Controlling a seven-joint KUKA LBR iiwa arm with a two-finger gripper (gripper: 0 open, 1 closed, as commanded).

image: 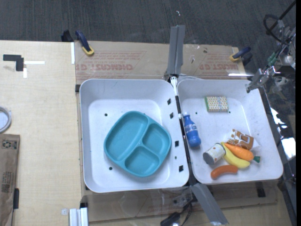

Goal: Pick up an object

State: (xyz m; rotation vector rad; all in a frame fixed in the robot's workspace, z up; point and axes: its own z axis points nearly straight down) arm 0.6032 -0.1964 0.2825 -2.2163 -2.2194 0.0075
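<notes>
The right bin [263, 173] holds several small items. A blue bottle [191, 130] lies by its left wall and a patterned green block [216, 103] sits near the back. A small grey can [214, 153], a carrot [242, 152], a banana [236, 160], an orange sausage [224, 171] and an orange-and-white packet [241, 139] cluster at the front right. My gripper [262, 76] hangs at the bin's far right corner, above the rim and well apart from all of them, with nothing seen in it.
A teal divided plate [137, 143] lies in the left bin [87, 126]. A grey post [176, 48] rises behind the seam between the bins. Clamps [84, 44] hold a cardboard sheet at the back. Cables hang at the upper right.
</notes>
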